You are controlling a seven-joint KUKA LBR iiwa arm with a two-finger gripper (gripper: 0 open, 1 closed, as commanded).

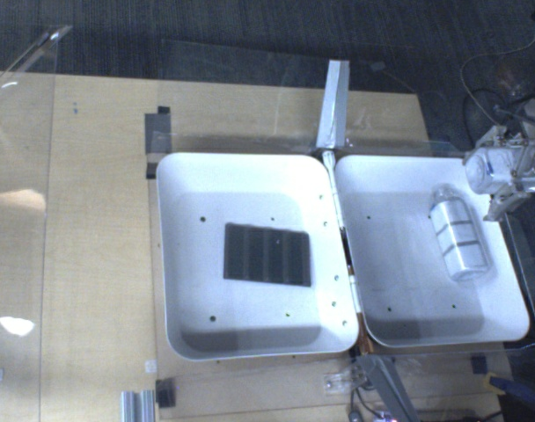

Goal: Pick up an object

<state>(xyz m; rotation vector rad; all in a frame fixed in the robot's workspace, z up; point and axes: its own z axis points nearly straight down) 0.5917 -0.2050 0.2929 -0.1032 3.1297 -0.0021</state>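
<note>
A dark grey ribbed rectangular pad lies flat in the middle of the left bin. A pale, see-through cylinder with ringed bands lies on its side in the upper right part of the right bin. My gripper sits at the far right of the view, over the right bin's upper right corner, just above and to the right of the cylinder. It is partly cut off by the frame edge, and nothing can be seen held in it.
A metal post stands behind the seam between the two bins. Cables hang at the upper right. Black clamps sit at the left bin's corners. A clear panel covers the wooden bench on the left.
</note>
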